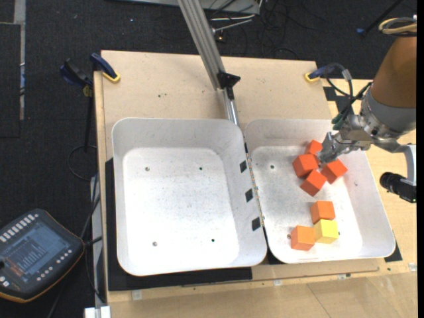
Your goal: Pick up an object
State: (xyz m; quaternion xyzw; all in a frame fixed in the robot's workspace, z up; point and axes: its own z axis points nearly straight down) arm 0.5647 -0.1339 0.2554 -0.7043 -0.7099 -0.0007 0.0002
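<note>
Six blocks lie in the right bin (371, 244) on the counter (165, 78) as the tool (329, 152) dips into the upper cluster. Three orange-red blocks crowd its tip: one (305, 165) sits just beside it at about eight o'clock, one (313, 181) at about seven o'clock, and one (335, 169) almost directly under it at five o'clock. A fourth (314, 147), partly hidden by the tool, peeks out at ten o'clock. Whether the tool is spread wide, pinched narrow or gripping anything cannot be told from this angle; no block is plainly seen between its tips. Well apart, toward six o'clock, an orange block (322, 211), a yellow block (327, 230) and another orange block (303, 237) sit near the bin's lower rim, the last two touching. The pick likely turns on the tight packing: the nearest blocks press close together around the tool, leaving little room to close on just one. The left bin (126, 138) lies at nine o'clock.
</note>
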